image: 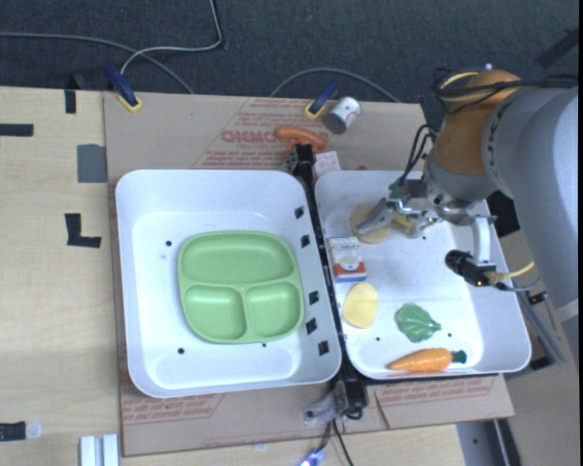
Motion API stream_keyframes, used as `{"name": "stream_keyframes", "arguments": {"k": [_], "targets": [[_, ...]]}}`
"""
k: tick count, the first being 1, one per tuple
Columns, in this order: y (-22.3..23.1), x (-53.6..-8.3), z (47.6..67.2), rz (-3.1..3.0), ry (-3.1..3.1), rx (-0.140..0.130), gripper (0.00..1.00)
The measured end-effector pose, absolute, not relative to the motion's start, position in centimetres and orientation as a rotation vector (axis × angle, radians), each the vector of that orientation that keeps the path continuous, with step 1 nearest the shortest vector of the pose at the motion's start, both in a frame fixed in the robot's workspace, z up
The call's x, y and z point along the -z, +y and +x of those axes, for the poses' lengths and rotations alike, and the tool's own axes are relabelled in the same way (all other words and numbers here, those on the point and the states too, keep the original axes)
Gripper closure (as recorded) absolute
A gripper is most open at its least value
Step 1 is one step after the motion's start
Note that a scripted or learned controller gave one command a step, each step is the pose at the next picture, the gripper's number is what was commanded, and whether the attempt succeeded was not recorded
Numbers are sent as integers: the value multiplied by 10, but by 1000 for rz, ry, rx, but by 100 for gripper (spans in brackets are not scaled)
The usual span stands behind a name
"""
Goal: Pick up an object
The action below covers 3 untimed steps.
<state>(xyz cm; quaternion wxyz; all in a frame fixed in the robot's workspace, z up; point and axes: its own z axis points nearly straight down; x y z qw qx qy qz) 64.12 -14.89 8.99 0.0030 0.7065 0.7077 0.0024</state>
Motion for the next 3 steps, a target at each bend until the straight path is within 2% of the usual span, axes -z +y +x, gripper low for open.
{"name": "stream_keyframes", "arguments": {"k": [1,2,3], "targets": [[-128,-85,668,2225,2226,6,0],[-128,-96,669,2218,2221,2,100],[-186,-154,642,2220,2221,2,100]]}}
